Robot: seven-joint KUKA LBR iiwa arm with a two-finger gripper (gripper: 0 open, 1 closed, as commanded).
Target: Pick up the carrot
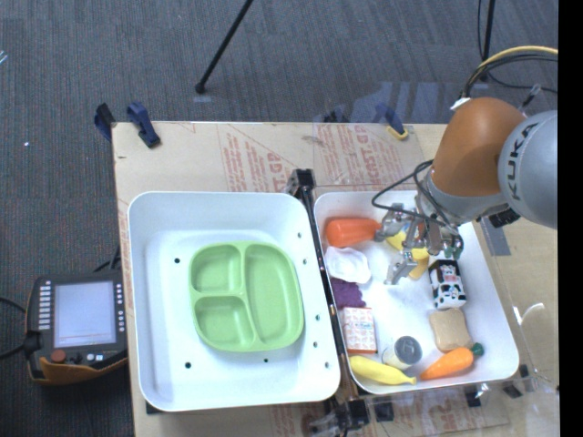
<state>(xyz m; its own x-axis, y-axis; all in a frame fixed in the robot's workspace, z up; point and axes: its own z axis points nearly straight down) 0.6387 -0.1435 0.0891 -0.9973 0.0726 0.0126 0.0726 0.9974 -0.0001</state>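
Our fingers (pixel 398 271) hang spread apart with nothing between them, and our gripper (pixel 412 251) sits over the upper middle of the right bin (pixel 499 330), the orange-banded arm (pixel 478 157) rising behind it.

We take the carrot (pixel 449 363) as our landmark: it lies in the bin's near right corner, well apart from the gripper. A slice of bread (pixel 449 329) sits just above it, touching or nearly so; a small round tin (pixel 407 349) is just to its left, a banana (pixel 383 370) beyond that. A cow-patterned carton (pixel 446 285) stands further above, near the gripper.

Our worry is crowding. The carrot lies close to the bin wall, so a finger could strike the rim or the bread and nudge the carrot aside. An orange piece (pixel 352 231) far above and left of it could also be mistaken for the target.

The carrot looks small, tapered, bright orange, with a green tip toward the right, lying on a slant.
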